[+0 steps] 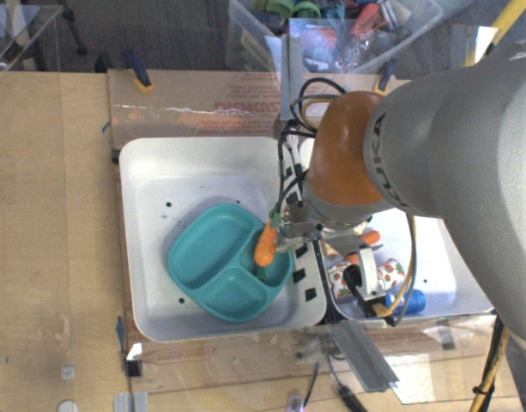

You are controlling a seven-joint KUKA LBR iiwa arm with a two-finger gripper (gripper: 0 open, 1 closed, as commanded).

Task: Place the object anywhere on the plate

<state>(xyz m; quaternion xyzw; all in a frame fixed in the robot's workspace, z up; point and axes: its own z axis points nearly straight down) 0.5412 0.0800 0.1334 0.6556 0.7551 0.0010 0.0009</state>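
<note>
The gripper [276,234] pinches the orange carrot [265,246] right over the teal plate's [213,260] right rim, so it's the placing step; next comes a release onto the plate.

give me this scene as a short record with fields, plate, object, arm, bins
plate: teal divided plastic plate, lying in the left white bin
object: small orange carrot-shaped item, at the plate's right rim, just below the end effector
arm: grey arm with orange band, reaching over the divide between the bins
right bin: right white bin with several small mixed items
task status: unclear whether the item rests on the plate
</note>
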